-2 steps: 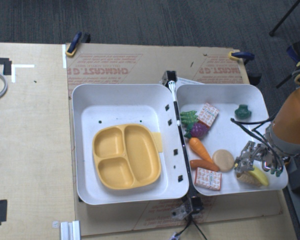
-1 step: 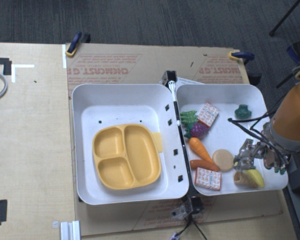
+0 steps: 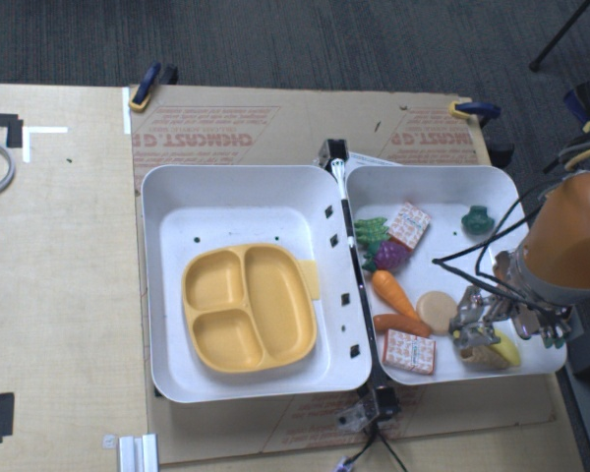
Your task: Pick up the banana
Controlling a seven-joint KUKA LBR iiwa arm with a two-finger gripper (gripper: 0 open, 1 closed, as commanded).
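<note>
A: Yellow shows at the near right corner of the right bin (image 3: 442, 177) — we take that for the banana (image 3: 508, 352), lying against the bin's front wall.

B: We agree. The gripper (image 3: 475, 330) hangs right over that corner, just left of the banana, and its metal parts cover some of the fruit. Whether its fingers are apart or together, we cannot tell; they are too small and cluttered from this angle.

A: Beside it we see a brownish piece (image 3: 486, 357) touching the banana, and a round tan disc (image 3: 437, 310) just left of the gripper.

B: Farther left lie 2 orange carrots (image 3: 394, 296), and a red-and-white box (image 3: 410, 352) near the front wall. A second such box (image 3: 409, 224) sits toward the back, near some purple grapes (image 3: 392, 256).

A: In the left bin (image 3: 177, 205) we see a yellow tray (image 3: 248, 308) with 3 compartments.
</note>
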